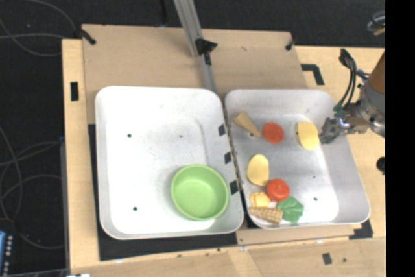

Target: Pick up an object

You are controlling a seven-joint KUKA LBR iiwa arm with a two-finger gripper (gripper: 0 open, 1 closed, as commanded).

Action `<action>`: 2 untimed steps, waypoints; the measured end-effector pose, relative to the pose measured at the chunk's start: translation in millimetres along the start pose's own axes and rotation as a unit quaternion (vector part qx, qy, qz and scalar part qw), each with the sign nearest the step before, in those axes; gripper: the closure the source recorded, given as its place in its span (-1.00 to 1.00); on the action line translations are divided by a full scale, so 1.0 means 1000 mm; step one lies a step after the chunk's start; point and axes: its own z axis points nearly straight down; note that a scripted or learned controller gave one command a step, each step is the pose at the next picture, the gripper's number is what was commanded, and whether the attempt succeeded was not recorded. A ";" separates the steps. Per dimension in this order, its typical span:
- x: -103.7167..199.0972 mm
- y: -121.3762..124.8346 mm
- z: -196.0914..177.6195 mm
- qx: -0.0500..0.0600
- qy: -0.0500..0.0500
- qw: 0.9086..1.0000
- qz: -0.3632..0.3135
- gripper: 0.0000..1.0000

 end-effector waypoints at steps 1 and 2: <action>-0.001 0.002 -0.049 0.000 0.000 1.000 0.000 1.00; 0.041 0.005 -0.047 0.003 0.001 1.000 -0.001 1.00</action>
